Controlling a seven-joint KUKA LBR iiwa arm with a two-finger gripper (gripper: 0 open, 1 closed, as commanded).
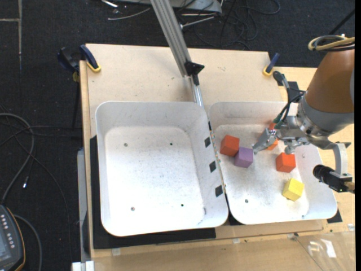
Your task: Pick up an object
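Over the right bin [316, 210], the arm's gripper [274, 143] hangs low, fingers spread, beside the purple block [243, 157].

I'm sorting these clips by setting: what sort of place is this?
Probably a robotics lab: a clamped bench with two white bins, coloured test blocks, loose cables on dark carpet.

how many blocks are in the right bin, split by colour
Orange-red blocks: 2, one at the left, one beside the gripper
Purple block: 1
Yellow block: 1
Total: 4 blocks clearly seen in the right bin. A small orange piece shows at the gripper; what it is cannot be told.
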